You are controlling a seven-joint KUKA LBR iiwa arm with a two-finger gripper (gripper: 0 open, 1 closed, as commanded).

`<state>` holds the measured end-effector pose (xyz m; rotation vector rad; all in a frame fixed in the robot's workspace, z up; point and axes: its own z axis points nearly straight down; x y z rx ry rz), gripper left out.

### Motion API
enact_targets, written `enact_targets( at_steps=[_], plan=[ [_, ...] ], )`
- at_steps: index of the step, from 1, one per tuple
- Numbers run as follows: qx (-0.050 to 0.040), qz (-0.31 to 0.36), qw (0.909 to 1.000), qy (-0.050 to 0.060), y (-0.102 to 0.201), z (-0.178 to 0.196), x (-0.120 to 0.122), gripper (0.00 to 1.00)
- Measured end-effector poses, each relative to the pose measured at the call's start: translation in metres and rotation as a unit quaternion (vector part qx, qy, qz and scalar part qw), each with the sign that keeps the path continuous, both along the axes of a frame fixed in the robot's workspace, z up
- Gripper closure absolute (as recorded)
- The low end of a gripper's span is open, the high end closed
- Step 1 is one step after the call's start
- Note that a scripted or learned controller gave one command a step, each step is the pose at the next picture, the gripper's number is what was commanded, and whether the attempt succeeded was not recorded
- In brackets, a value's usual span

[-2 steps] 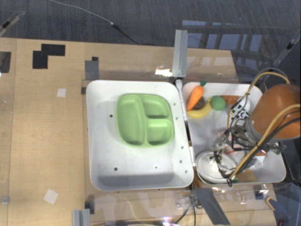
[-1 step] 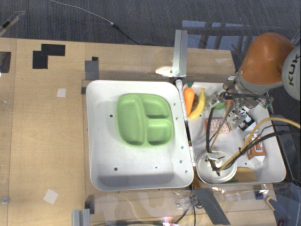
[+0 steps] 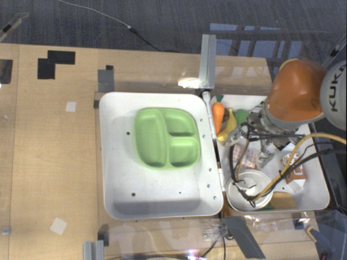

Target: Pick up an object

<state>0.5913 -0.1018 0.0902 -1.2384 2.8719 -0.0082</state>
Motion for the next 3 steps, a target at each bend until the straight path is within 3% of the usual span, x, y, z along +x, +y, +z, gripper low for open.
enact_targets(
  at_steps=[1,2,3],
  plan=[
    [-0.0007,-0.08,0.9968,0.0,0.009,0.0,-0.006,0.0],
    [0.0007,-0.079,0.9969,-0.008,0.011,0.015,-0.001,1.0],
    [0.0,-0.085,0.9963,-0.003,-0.011,0.165,0.033,1.0]
  ],
)
